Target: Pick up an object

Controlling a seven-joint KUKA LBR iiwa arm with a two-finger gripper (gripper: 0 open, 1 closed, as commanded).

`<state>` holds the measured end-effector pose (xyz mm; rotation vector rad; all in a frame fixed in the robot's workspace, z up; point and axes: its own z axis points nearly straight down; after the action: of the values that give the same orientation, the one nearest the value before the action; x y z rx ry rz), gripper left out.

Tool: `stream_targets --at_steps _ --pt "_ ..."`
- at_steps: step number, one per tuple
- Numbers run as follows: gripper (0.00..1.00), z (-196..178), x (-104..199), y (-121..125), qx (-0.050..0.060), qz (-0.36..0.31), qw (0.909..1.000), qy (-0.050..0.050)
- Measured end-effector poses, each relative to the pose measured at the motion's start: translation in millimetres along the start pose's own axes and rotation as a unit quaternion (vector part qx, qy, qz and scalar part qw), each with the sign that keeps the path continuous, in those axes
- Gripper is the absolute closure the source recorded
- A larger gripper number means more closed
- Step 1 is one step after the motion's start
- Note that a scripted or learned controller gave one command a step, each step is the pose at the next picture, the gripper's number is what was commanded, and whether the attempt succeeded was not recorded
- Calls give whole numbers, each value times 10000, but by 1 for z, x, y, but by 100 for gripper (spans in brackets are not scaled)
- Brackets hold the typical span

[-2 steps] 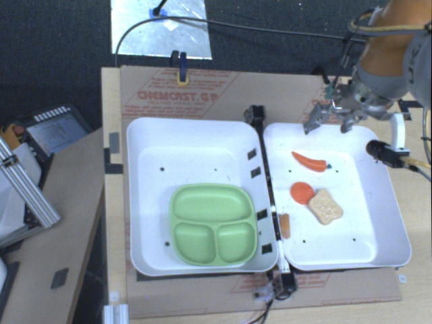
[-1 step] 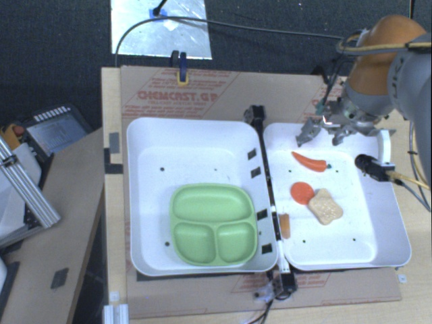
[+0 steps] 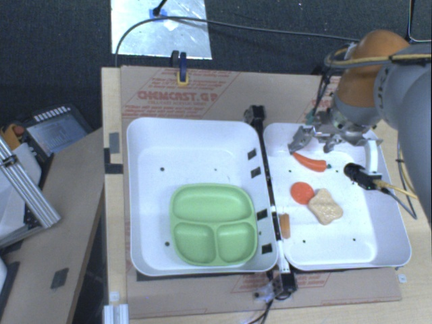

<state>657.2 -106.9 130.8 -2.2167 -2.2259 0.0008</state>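
In the right bin (image 3: 388, 238) lie a long red-orange pepper (image 3: 309, 160), a round orange-red piece (image 3: 302, 192) and a beige bread-like lump (image 3: 325, 208). A small orange piece (image 3: 285, 225) rests against the divider between the bins. My gripper (image 3: 316, 142) hangs at the far end of the right bin, just above and behind the pepper. It is open, with nothing between its fingers. The pepper lies below the gap, apart from both fingers.
The left bin (image 3: 145, 181) holds a green three-section plate (image 3: 213, 223) at its near side. The arm comes in from the right over the right bin's far corner. Cardboard lies under both bins, and a bench with equipment stands at the left.
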Motion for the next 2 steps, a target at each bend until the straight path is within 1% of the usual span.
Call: stream_targets --at_steps 1,2 --pt "0 48 1 0 3 -1 10000 0" --pt "100 34 0 2 -27 -2 10000 -3"
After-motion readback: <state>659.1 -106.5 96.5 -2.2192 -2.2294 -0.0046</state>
